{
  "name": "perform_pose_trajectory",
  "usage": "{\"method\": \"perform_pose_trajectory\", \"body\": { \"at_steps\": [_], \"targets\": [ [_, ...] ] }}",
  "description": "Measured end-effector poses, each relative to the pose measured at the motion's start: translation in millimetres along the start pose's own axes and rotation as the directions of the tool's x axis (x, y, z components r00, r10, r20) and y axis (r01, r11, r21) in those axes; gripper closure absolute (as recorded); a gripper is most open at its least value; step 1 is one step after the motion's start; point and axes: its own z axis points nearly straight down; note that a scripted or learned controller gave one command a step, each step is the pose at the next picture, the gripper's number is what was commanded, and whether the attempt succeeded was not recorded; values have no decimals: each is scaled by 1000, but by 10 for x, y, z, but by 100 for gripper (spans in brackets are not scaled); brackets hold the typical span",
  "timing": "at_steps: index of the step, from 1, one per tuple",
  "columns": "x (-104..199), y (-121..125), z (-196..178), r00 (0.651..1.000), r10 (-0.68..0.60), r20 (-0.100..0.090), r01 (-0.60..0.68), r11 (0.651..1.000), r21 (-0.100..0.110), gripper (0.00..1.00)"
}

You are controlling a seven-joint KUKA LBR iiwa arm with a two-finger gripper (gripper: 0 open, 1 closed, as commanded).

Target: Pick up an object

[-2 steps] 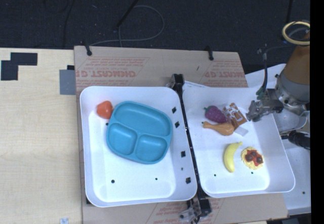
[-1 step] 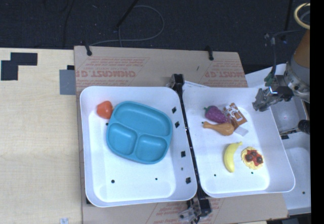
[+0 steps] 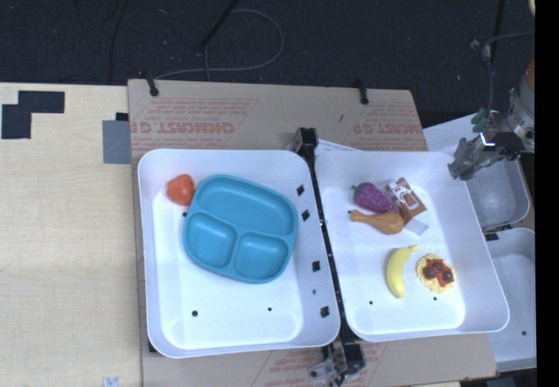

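From the fixed overhead camera, two shallow white bins sit side by side on a cardboard sheet (image 3: 271, 119) laid over the worktop (image 3: 61, 237).

The left bin (image 3: 166, 324) carries a blue divided plate (image 3: 238, 228) with three compartments, lying flat near the bin's middle. Just beside the plate's upper left edge is a small red-orange tomato (image 3: 180, 189) (round, toy-like), close to the bin's left wall.

The right bin (image 3: 472, 307) holds the other objects in two loose pairs. Toward the upper middle, a purple bunch of grapes (image 3: 372, 196) lies just beside a small brown-and-white packet (image 3: 407, 196), and a tan chicken drumstick (image 3: 379, 220) lies directly below them, touching or nearly touching both. Lower down, a yellow banana (image 3: 398, 270) lies on its side, with a small yellow plate of spaghetti with red sauce (image 3: 435, 272) just to its right.

The gripper (image 3: 472, 158) hangs at the right bin's upper right corner, over the rim and outside the group of objects, well apart from all of them. Its fingers are dark and small here, and whether they are spread or closed cannot be told; nothing is seen between them.
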Motion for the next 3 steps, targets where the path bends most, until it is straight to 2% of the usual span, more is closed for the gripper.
{"method": "perform_pose_trajectory", "body": {
  "at_steps": [1,2,3],
  "targets": [
    [480,-78,59,1000,-1,-2,1,1000,5,100],
    [1043,-62,277,1000,-2,-3,2,1000,6,100],
    [1581,-18,282,1000,0,-1,0,1000,5,100]
  ]
}}
